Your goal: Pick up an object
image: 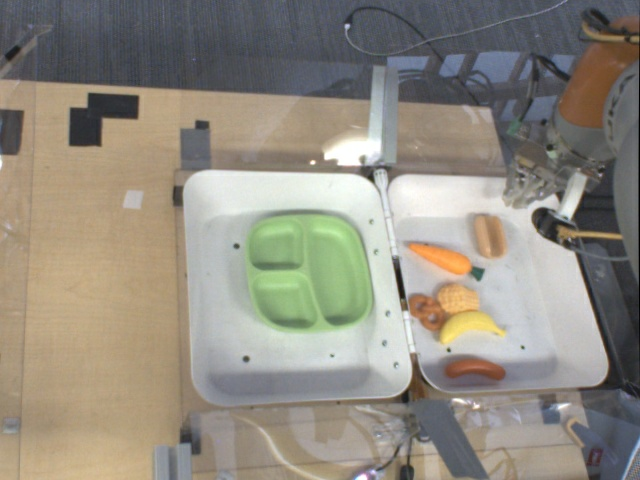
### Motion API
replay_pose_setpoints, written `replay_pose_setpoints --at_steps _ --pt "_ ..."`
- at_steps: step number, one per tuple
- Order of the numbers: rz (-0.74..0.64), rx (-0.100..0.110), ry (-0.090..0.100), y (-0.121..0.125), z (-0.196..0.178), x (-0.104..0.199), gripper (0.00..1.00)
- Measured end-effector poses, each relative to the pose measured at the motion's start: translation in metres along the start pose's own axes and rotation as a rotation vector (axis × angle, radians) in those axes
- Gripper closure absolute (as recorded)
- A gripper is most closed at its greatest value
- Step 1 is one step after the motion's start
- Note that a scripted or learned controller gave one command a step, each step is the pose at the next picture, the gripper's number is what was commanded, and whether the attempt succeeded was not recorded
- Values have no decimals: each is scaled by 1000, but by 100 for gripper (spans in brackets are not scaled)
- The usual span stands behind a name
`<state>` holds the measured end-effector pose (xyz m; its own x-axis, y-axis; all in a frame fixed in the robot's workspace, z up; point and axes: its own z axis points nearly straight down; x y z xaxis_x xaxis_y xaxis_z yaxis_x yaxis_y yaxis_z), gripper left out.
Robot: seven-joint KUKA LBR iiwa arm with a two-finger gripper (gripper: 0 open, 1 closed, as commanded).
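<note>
The right bin point(560, 298) holds several toy foods: a hot dog bun point(489, 235), an orange carrot point(440, 258), a pretzel point(425, 310), a tan waffle-like piece point(459, 297), a yellow banana point(471, 327) and a red sausage point(475, 370). My gripper point(528, 185) hangs over the bin's far right corner, up and to the right of the bun, with nothing seen between its fingers. The fingers point down and are small in this view.
The left bin point(215, 368) carries a green divided plate point(305, 271). A metal post point(383, 118) stands behind the wall between the bins. Cables run across the dark floor at the back. Wooden bench top stretches to the left.
</note>
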<state>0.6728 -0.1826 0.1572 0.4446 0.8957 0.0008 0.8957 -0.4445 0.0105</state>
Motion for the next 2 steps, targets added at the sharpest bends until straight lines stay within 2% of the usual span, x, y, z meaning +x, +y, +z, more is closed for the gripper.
replay_pose_setpoints --at_steps 1,2 --pt "-1 0 0 0 0 0 0" --pt "-1 1 0 0 0 0 0"
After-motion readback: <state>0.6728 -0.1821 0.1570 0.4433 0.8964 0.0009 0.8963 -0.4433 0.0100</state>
